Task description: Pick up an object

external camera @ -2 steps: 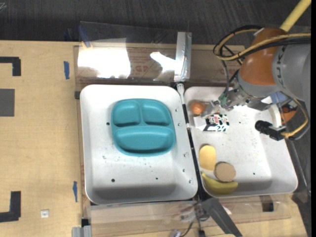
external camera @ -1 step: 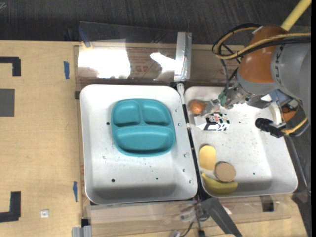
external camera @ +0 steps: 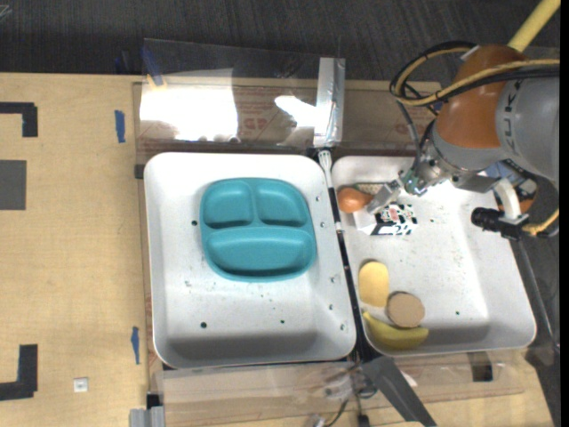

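One fixed camera looks down aslant on both white bins [external camera: 178,327].

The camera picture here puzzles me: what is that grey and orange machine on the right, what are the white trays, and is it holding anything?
You are looking down at a slant from one fixed camera above a bench. The grey machine with the orange band is a robot arm reaching in from the right. At its end is a gripper, a two-finger claw, lowered into the far corner of the right bin.

The two white trays are shallow bins set side by side. The left bin holds a teal divided plate. The right bin holds small things: an orange-brown egg-shaped object and a black-and-white patterned item close by the gripper, and nearer the camera a yellow piece, a round brown disc and a banana-like yellow piece.

Whether it grips anything I cannot tell; that part is too small and cluttered.
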You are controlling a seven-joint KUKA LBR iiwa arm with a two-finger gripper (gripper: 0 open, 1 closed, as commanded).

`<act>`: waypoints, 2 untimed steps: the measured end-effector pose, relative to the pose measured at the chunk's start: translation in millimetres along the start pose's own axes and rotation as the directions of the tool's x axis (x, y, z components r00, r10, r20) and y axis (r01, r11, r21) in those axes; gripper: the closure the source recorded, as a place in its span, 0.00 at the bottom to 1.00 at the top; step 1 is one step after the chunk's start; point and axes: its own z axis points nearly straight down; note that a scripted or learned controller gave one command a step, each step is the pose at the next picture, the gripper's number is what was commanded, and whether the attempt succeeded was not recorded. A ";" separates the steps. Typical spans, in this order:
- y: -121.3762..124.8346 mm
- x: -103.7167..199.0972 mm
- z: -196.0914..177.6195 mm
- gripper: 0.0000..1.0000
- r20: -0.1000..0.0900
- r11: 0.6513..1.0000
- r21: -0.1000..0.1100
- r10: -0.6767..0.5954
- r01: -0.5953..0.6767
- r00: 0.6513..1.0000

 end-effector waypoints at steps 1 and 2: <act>2.6 -1.7 -15.0 1.00 0.004 1.000 -0.006 0.000 0.000 1.000; 2.3 -0.2 -11.8 0.00 0.001 1.000 -0.004 0.000 0.000 1.000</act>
